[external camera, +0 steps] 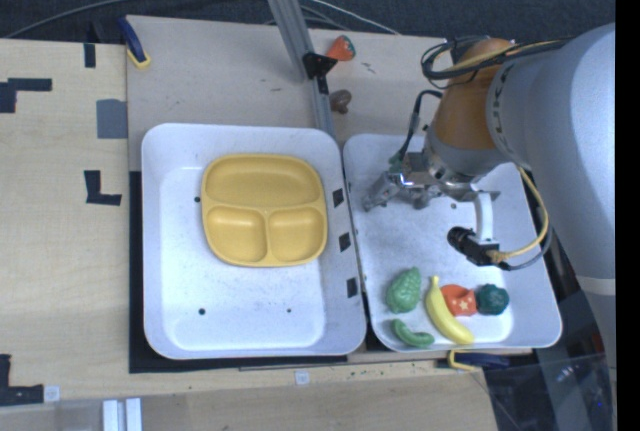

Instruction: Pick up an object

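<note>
2 white bins sat side by side. The left bin (165, 219) held a yellow divided plate (265, 209). In the right bin (535, 314), the gripper (398, 191) hung above bare floor, well apart from a banana (447, 312), tomato (459, 299) and green vegetables (405, 290) clustered near the front edge.

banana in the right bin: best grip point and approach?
Judging from this view, grip the banana at mid-body, coming straight down with the tool turned so its fingers close across the narrow width. It lies flat, running upper-left to lower-right. The tomato crowds its right side and the green leafy piece sits to its left, so the middle offers the most finger room, though it is tight.
</note>
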Action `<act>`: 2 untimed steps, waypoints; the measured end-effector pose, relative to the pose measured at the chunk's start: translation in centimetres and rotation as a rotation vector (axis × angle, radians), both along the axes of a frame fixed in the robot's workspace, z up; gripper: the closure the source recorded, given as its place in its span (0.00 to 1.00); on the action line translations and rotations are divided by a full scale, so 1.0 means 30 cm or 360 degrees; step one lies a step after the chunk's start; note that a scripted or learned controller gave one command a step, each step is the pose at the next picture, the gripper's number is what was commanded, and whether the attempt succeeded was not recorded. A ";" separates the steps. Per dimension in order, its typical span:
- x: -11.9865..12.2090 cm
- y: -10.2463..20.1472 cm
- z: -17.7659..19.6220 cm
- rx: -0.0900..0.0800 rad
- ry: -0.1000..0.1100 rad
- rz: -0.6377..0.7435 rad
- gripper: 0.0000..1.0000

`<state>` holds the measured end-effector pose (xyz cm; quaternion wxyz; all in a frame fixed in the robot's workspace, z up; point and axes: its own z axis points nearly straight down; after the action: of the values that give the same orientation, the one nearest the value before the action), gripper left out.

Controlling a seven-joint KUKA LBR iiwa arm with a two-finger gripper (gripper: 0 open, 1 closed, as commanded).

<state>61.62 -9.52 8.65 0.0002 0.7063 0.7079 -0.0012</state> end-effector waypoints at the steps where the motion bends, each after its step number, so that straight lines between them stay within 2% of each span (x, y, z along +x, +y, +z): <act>1: 0.001 0.005 0.039 0.0004 0.0001 0.0003 1.00; 2: 0.034 0.004 0.232 0.0003 -0.0009 -0.0001 1.00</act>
<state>62.65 -9.41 15.61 0.0016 0.7065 0.7077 0.0012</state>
